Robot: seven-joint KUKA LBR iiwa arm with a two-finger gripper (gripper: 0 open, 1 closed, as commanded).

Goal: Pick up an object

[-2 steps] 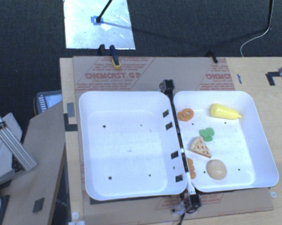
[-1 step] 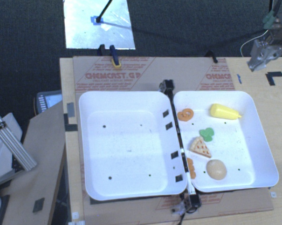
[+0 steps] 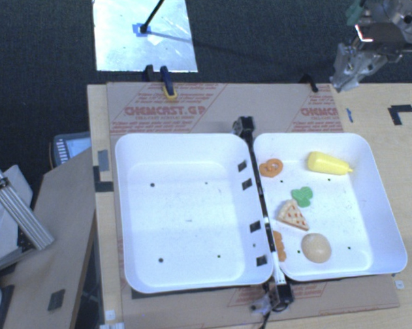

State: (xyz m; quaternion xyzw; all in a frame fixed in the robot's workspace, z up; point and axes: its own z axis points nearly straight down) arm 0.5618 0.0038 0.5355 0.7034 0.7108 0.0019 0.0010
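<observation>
The gripper (image 3: 348, 69) hung above the bench's far right corner, beyond the bins, and whether it was spread or pressed together could not be told. In the right bin (image 3: 382, 207) lay a corn (image 3: 327, 163), pretzel (image 3: 271, 167), broccoli (image 3: 302, 196), pizza (image 3: 293, 215) and egg (image 3: 317, 247).

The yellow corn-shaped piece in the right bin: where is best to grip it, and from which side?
Probably across the thick middle of the yellow piece, coming straight down from above. It lies flat, long axis left to right, tapering rightward, clear of the bin wall; the pincer should close across its short width.
</observation>
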